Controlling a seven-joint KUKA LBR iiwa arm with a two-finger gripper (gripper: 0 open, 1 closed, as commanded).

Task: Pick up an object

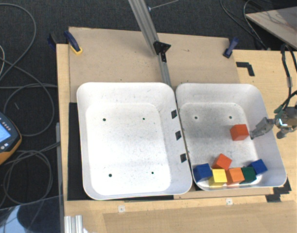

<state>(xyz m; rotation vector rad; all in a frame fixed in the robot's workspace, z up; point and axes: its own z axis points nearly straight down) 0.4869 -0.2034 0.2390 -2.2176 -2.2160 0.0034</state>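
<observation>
Orange block [239, 132], corners turned askew, beside claw [263, 128]

Gripper [263, 128]: I see it at far right of view, approx mid-height, reaching in from the right edge.
Pose: grey finger slants down-left, tip pointing toward centre of view; tilted, not vertical.
Wrist: small grey/metal block w/ a teal spot just behind the finger, partly cut by frame edge.
Cabling: dark cables run up from the wrist along the right edge.
Arm: rest of it out of frame, can't judge joint config.
Grasp: nothing seen between the jaws from my feed.
</observation>
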